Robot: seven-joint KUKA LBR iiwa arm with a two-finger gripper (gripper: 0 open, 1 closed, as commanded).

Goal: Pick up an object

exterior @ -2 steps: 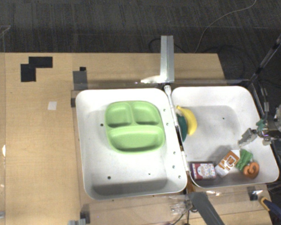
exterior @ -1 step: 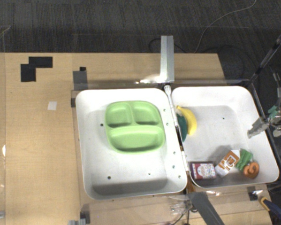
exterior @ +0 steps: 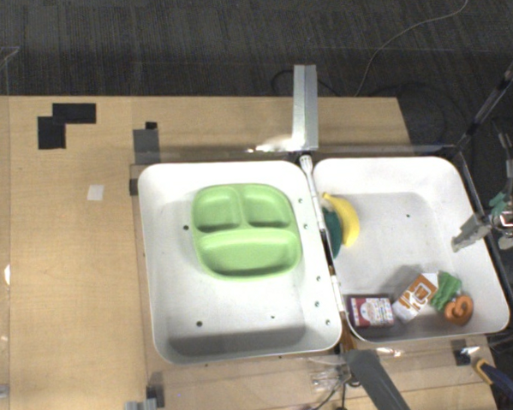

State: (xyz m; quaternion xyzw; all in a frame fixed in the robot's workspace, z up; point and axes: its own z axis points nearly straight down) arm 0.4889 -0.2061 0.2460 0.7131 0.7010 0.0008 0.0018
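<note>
Dark carpet surrounds a light wooden counter that carries two shallow white bins side by side. Left bin: holds one green divided plate, lying flat near its centre. Right bin: holds a banana against the dividing wall, overlapping a dark green item. Along the near wall lie a dark maroon packet, a white and orange carton and an orange and green toy, packed close together.

Gripper: at the right rim of the right bin, well apart from every object. It cannot be told whether the fingers are parted or closed, as they are small and partly cut off.

Risk, as a judgement: the near-wall cluster leaves little finger clearance, so a descent there may strike the bin wall or nudge a neighbour. The banana's curved skin may slip. The dark green item is too obscured to identify.
</note>
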